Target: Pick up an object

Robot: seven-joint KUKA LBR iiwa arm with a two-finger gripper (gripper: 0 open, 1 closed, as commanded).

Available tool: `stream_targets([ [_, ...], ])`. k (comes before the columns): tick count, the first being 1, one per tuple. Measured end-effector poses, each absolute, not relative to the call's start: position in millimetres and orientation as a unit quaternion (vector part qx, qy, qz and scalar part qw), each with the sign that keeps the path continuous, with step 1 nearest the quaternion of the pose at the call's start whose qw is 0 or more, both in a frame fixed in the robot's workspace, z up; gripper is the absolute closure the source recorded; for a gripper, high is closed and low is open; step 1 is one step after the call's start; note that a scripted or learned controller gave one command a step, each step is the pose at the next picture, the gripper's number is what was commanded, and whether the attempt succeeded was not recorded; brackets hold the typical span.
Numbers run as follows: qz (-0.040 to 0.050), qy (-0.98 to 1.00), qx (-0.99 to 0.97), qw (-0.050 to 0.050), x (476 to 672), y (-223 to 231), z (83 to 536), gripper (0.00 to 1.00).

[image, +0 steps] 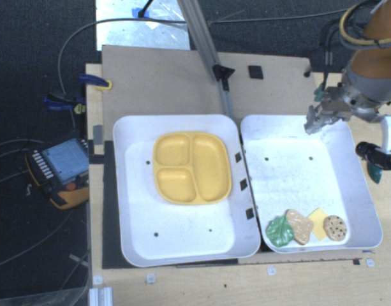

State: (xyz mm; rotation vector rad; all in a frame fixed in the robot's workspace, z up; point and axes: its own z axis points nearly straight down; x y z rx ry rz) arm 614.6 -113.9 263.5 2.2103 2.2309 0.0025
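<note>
Along the near edge of the right bin (310, 171) lie a green leaf-shaped piece (280, 230), a tan toast-shaped piece (300, 225), a yellow cheese-like square (318, 221) and a round brown cookie (335, 227). My gripper (314, 123) hangs above the far right corner of that bin, well away from these pieces. Nothing shows between its fingers.
A yellow divided plate (191, 167) rests in the left bin (138, 228). A slanted metal pole (205, 37) crosses the bench behind the bins. Clamps sit at the bench's left edge (93, 81) and right edge (374, 155). A handheld controller (60, 171) lies on the floor at left.
</note>
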Motion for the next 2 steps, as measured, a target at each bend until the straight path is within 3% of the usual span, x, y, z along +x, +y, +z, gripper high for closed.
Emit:
stream_targets([
  [2, 0.0008, 0.711, 0.703, -0.001, 588.3, -4, 248, 1.0],
])
